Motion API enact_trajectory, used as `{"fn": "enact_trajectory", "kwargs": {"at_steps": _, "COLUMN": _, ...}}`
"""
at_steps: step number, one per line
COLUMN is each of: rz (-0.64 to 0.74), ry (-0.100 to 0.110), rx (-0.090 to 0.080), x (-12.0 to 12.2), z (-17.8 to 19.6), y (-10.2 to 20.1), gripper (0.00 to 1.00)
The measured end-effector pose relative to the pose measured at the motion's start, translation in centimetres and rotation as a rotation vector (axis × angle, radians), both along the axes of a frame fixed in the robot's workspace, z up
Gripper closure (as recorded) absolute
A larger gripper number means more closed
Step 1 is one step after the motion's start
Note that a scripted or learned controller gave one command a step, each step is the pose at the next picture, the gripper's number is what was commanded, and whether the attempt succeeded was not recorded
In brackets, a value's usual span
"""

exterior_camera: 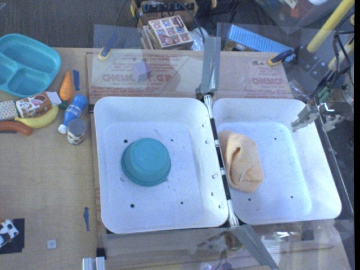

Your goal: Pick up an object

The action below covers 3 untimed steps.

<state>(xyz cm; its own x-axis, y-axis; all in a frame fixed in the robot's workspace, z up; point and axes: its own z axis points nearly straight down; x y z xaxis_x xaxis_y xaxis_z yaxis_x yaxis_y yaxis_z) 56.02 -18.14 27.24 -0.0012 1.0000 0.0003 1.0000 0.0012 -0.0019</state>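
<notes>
An upturned teal bowl [146, 161] rests in the left white bin [112, 117], a little left of its middle. A crumpled orange-yellow cloth [242, 160] lies in the right white bin [315, 196], against its left wall. My gripper [310, 116] hovers at the far right corner of the right bin, well away from the cloth and far from the bowl. Nothing shows in its grasp.
On the bench left of the bins lie a blue divided plate [25, 66], a toy banana [39, 120], a toy carrot [67, 85], a small bottle [73, 112] and a can [76, 131]. Boxes and clutter sit behind the bins.
</notes>
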Motion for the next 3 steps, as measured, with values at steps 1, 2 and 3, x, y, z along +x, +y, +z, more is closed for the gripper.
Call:
{"fn": "enact_trajectory", "kwargs": {"at_steps": 1, "rz": -0.090, "ry": 0.001, "rx": 0.000, "x": 3.2, "z": -7.7, "y": 8.6, "gripper": 0.00}}
{"fn": "enact_trajectory", "kwargs": {"at_steps": 2, "rz": 0.084, "ry": -0.010, "rx": 0.001, "x": 1.8, "z": -17.7, "y": 5.7, "gripper": 0.00}}
{"fn": "enact_trajectory", "kwargs": {"at_steps": 3, "rz": 0.128, "ry": -0.020, "rx": -0.006, "x": 1.8, "z": -17.9, "y": 6.9, "gripper": 0.00}}
